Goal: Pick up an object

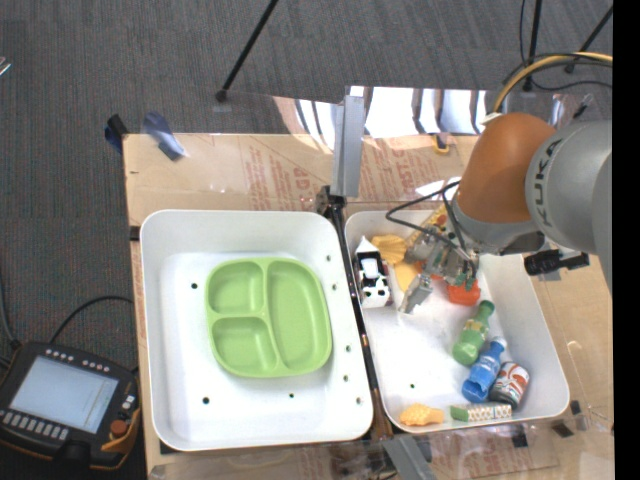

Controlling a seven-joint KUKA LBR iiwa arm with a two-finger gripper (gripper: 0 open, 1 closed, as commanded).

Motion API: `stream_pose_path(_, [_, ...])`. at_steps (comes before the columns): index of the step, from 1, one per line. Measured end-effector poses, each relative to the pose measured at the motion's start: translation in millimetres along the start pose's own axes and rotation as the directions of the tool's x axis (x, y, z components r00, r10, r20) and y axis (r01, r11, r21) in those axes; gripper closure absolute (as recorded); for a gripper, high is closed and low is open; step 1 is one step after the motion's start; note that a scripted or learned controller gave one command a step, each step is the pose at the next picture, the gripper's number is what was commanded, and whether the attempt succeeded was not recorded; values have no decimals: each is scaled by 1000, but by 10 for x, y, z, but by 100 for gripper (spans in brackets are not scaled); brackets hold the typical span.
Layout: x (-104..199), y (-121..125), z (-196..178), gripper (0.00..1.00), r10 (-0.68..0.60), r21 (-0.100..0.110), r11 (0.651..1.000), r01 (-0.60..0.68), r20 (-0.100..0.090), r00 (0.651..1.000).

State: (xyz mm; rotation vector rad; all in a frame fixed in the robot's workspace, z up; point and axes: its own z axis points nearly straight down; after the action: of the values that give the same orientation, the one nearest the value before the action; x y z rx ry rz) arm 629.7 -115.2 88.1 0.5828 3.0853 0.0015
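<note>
Judging nothing picked yet: toys sit loose in the right bin (540,318), green bottle (471,334) near the middle, my gripper (415,296) low beside the cow toy (373,280), fingers spread with nothing between, grasp and lift left.

two white bins (160,268), one green divided plate (268,316), one green bottle (472,335), one blue bottle (484,370), one can (511,383).

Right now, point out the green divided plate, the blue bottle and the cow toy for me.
green divided plate (268,316): camera view, on its middle ridge.
blue bottle (484,369): camera view, on its body.
cow toy (374,280): camera view, on its black-and-white body.
</note>
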Motion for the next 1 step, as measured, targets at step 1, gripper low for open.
stream_pose_path(1, [-7,25,-107,100,-8,-1,1000,8,3,1000])
